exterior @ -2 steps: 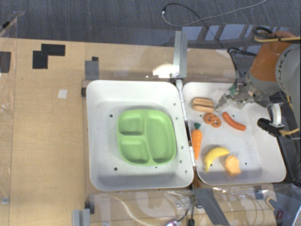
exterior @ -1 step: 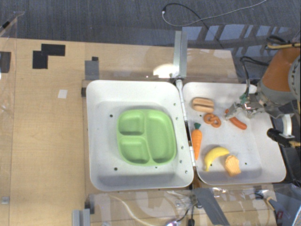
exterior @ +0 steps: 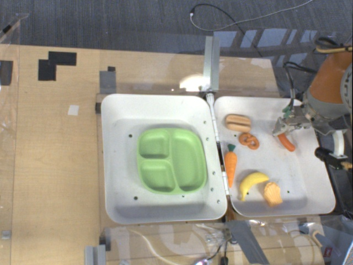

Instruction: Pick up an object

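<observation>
The right bin (exterior: 309,175) holds several toy foods. A hot dog bun (exterior: 238,122) lies at its back left, with a pretzel (exterior: 249,141) just in front of it. A carrot (exterior: 230,165) lies along the left wall. A banana (exterior: 252,184) and an orange bread-like piece (exterior: 272,194) sit near the front. An orange-red sausage (exterior: 287,142) lies at mid right. My gripper (exterior: 283,128) hangs low right above the sausage's back end, reaching in from the right. Nothing shows clearly held in it.
The left bin (exterior: 118,148) holds a green divided plate (exterior: 171,160). A metal divider post (exterior: 212,59) stands behind the seam between the bins. A black cable (exterior: 231,21) runs across the floor behind. Wooden bench (exterior: 49,164) surface lies to the left.
</observation>
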`<state>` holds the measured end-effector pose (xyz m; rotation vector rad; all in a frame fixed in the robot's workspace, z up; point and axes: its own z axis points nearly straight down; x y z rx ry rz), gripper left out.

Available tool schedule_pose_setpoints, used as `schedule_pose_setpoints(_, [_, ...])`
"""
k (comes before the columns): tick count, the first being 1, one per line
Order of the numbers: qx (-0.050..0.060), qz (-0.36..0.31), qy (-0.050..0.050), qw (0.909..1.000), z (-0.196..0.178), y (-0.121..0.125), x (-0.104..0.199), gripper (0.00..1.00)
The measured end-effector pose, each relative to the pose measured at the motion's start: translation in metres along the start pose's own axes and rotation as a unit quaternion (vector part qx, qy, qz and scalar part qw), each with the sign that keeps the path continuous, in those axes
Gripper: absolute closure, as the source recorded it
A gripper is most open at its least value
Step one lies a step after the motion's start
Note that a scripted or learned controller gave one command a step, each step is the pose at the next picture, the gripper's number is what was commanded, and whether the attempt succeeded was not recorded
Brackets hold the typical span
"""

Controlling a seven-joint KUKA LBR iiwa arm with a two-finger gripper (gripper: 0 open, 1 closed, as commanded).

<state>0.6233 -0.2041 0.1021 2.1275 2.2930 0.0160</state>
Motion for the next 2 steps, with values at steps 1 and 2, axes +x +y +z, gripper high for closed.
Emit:
schedule_pose_setpoints(1, [0.003, -0.026, 0.001, 0.9997, 0.013, -0.016, 0.043, 1.00])
schedule_pose_setpoints(2, [0.004, 0.015, 0.001, 0.9999, -0.099, 0.017, 0.076, 1.00])
